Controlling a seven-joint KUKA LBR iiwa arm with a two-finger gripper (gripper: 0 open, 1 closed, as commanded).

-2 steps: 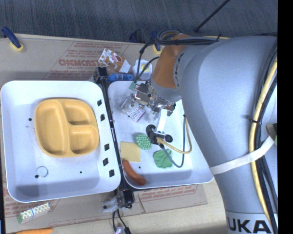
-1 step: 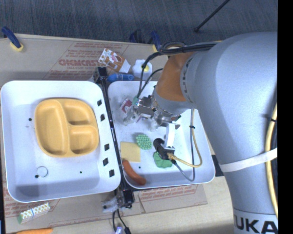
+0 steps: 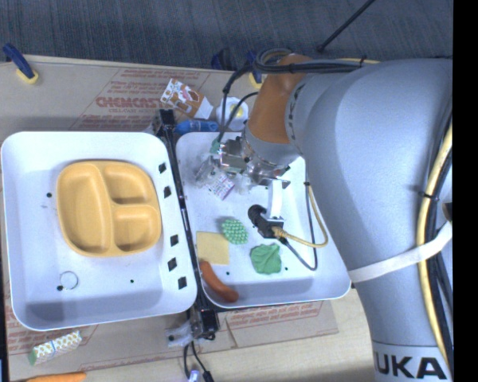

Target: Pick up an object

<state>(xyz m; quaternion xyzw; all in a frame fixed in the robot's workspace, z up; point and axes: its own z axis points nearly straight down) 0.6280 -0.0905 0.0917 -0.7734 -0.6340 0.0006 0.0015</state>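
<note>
The gripper (image 3: 223, 169) is seen low in the right bin (image 3: 328, 281), near its far left corner, with the big grey arm (image 3: 366, 173) above it. How its tips stand cannot be told, because they are mixed up with a small crinkly packet (image 3: 219, 185) right under them. That packet looks like the thing being reached for, and it seems to touch the tips or lie just below them. A little nearer the camera than the gripper, a green bumpy ball (image 3: 234, 230) is found, with a yellow slice (image 3: 213, 247) beside it and a green leaf toy (image 3: 265, 259) close by. Further on in the same direction, a brown sausage (image 3: 218, 283) lies by the bin's front edge. A black part with a yellow cable (image 3: 299, 241) hangs beside the gripper. To the gripper's left, over the wall, a yellow tray (image 3: 107, 207) sits in the left bin (image 3: 24, 293). For a good pick, the tips should be set on both sides of the packet and pushed down gently. The bin wall is close, so the packet might slide away. A slow, straight lift would be best once the packet is pinched.
</note>
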